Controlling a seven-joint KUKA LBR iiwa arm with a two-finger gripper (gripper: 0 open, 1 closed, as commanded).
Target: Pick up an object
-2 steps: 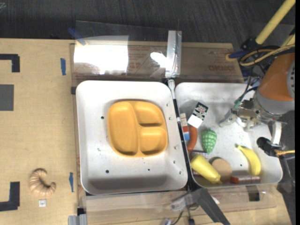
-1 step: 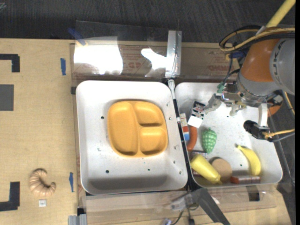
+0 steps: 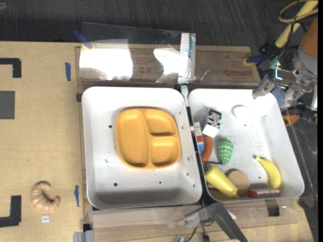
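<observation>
My arm [image 3: 309, 59] enters at the upper right edge, and my claw [image 3: 276, 87] sits over the top right corner of the right bin [image 3: 252, 125], near its rim. Claw state: cannot tell; nothing can be seen in its grip. The right bin holds the candidate objects, all grouped in its lower and left portions, well apart from my claw. A banana [image 3: 270, 170] lies near the right wall, curved, with one end pointing down. A green object [image 3: 225, 150] sits near the centre-left. A yellow object [image 3: 220, 181] lies tilted at the lower left, just beside a round brown object [image 3: 239, 178]. A dark red stick [image 3: 258, 191] lies along the bottom wall, below the brown object. A small black-and-white card [image 3: 214, 118] and a white tag [image 3: 210, 131] lie near the left wall, with an orange object [image 3: 207, 148] just below them. The left bin [image 3: 96, 135] holds a yellow divided tray [image 3: 147, 137], centred. On the bench [image 3: 35, 135], well left of both bins, a curled tan object [image 3: 45, 195] rests.
</observation>
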